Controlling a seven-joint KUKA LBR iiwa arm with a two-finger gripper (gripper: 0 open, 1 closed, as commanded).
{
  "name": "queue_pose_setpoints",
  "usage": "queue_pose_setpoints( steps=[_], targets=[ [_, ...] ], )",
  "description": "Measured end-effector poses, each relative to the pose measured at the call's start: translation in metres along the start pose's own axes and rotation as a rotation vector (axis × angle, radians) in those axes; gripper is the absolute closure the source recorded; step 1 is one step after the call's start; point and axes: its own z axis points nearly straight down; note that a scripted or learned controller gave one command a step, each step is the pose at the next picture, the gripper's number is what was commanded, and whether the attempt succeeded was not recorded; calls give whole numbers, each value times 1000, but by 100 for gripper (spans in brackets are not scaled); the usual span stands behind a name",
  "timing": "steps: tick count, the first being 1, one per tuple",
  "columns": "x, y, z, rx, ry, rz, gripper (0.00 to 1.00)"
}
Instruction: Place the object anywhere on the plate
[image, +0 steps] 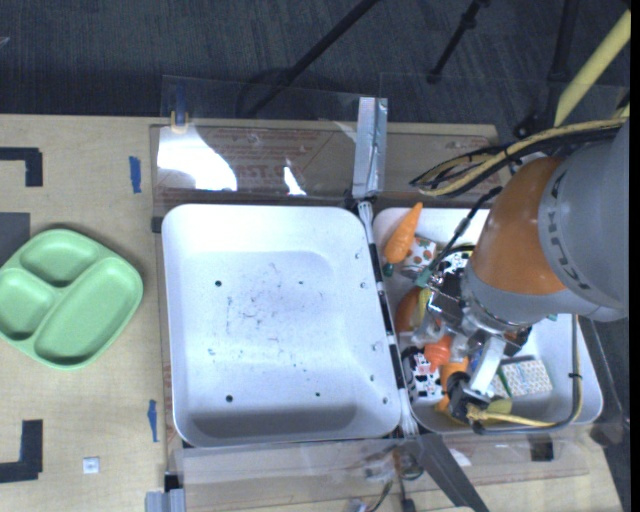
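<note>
Though glossy, rounded green three-welled plate (90, 300) beside scuffed white bin (270, 300)

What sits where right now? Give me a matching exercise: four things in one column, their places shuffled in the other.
1. green three-compartment plastic plate
2. orange carrot-shaped toy
3. grey robot arm with orange band
4. left shallow white bin

A. over the right shallow white bin
B. on the wooden bench, left of both bins
C. at the right bin's top end in the view
D. between plate and right bin

Pairs: 1-B, 2-C, 3-A, 4-D
</note>
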Motion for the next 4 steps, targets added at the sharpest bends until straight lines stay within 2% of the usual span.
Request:
queue_pose_setpoints(
  steps=[1,4],
  targets=[
    [0,0,0,0,0,0,0],
    [0,0,0,0,0,0,0]
  ],
)
